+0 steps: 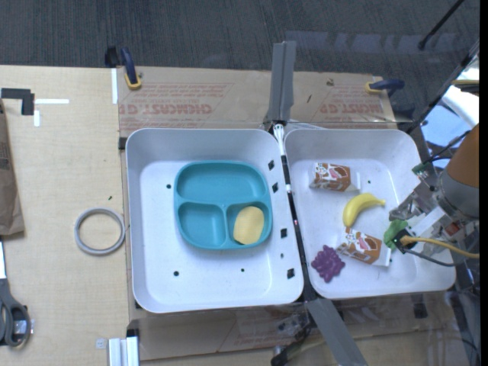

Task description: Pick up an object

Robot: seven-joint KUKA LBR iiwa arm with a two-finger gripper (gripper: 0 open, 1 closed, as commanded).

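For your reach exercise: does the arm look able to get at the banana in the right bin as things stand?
Probably yes. The banana lies apart from the cartons, with nothing on top of it, and the end effector sits just to its right inside the right bin.

Bright, even overhead light; the 2 white bins (206,296) look nearly washed out, shadows are soft and faint, and the focus is slightly soft throughout.

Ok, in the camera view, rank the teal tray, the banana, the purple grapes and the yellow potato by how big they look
Largest to smallest:
1. teal divided tray
2. banana
3. yellow potato and purple grapes: too alike to rank.
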